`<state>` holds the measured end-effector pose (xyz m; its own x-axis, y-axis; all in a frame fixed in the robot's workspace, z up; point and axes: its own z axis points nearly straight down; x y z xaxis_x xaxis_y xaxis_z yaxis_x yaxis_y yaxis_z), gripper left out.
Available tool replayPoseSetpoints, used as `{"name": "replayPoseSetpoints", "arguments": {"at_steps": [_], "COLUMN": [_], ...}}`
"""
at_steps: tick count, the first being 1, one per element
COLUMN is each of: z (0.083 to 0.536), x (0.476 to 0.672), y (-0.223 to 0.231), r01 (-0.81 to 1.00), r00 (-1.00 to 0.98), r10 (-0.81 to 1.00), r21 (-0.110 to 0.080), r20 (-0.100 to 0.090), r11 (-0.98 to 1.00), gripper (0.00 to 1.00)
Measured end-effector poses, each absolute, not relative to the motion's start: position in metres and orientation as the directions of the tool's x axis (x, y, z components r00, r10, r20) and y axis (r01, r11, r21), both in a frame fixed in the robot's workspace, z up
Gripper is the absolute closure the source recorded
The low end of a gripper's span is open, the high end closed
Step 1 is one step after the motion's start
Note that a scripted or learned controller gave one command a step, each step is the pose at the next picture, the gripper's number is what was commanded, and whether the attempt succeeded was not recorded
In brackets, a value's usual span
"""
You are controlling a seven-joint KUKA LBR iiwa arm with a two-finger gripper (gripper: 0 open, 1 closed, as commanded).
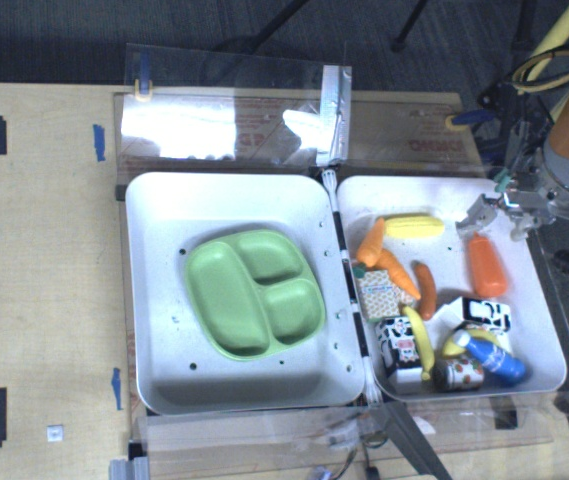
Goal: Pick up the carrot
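The right bin (549, 318) holds two carrot-like things. A slim orange carrot (394, 270) lies left of centre, next to an orange chunk (371, 244). A thicker orange-red piece (487, 266) lies near the bin's right side. My gripper (496, 220) hangs at the bin's upper right, just behind the thicker piece and well right of the slim carrot. Its fingers (475, 217) are spread open with nothing between them.
Also in the right bin are a yellow corn cob (414, 228), a red sausage (425, 281), a banana (421, 336), a blue bottle (494, 360), a can (461, 373) and small cartons (396, 343). The left bin (154, 268) holds a green divided tray (254, 293).
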<state>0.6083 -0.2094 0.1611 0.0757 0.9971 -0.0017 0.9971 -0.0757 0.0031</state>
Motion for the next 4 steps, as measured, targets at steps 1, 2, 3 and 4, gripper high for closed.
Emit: {"name": "replayPoseSetpoints", "arguments": {"at_steps": [1, 2, 3, 4], "z": [0.178, 0.159, 0.156, 0.16], "x": [0.575, 0.586, 0.612, 0.553], "y": [-0.218, -0.22, -0.215, -0.224], "r01": [0.999, 0.998, 1.0, 0.999], "r00": [0.054, 0.058, -0.011, 0.04], "r10": [0.999, 0.998, 1.0, 0.999], "r21": [-0.002, -0.001, 0.004, -0.001], "r20": [0.001, 0.0, -0.002, 0.0], "r11": [-0.054, -0.058, 0.011, -0.04], "gripper": [0.0, 0.0, 0.0, 0.0]}}
